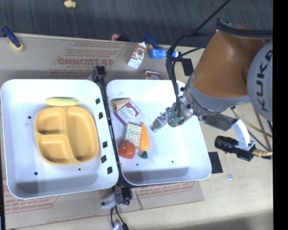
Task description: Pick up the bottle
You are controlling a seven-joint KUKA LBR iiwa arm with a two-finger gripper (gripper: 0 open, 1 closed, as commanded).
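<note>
The gripper (159, 122) hangs over the right bin (192, 169), too blurred to tell its state. No clear bottle; left of it lie a carrot (144, 137), tomato (126, 150) and packets (127, 113).

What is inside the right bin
The right bin holds a carrot, a tomato, a checkered packet and snack packs. The gripper hangs over it; the floor beneath the arm is covered.

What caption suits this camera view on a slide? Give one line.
Gripper hovers in the right bin beside a carrot, tomato and packets.
</note>
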